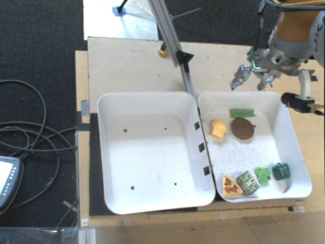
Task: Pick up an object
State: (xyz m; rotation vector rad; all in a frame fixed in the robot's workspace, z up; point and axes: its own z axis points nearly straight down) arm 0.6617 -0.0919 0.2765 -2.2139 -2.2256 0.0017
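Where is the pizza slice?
The pizza slice lies in the right bin, at its front left corner, beside the green box.

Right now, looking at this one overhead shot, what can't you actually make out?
- The arm: cut off by the top and right edges of the camera view.
- The green pieces and the small patterned block in the right bin: too small to identify.
- The device at the left: cut off by the edge.
- The tool: nothing visible between its fingers.
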